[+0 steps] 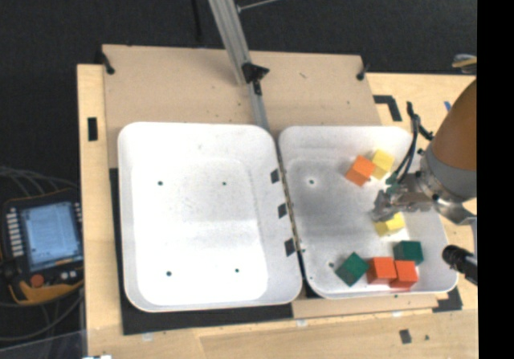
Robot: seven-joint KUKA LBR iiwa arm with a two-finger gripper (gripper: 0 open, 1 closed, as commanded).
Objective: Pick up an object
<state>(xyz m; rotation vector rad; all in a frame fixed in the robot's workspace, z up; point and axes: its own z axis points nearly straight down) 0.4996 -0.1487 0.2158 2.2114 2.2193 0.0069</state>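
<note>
In the right bin (321, 165) lie several small blocks. An orange block (361, 169) and a yellow block (383, 160) sit near the far wall. Another yellow block (390, 225) lies just below my gripper (387, 203), which hangs low over the bin's right half. Along the near wall are a green block (351, 268), two orange blocks (382, 269) (405, 273) and a dark green block (409, 251). Nothing shows between the fingers.
The left bin (136, 189) stands beside the right one, with a row of clips at their shared edge. A metal pole (229, 20) slants up from behind the bins. A handheld screen unit (44, 237) lies off the bench's left side.
</note>
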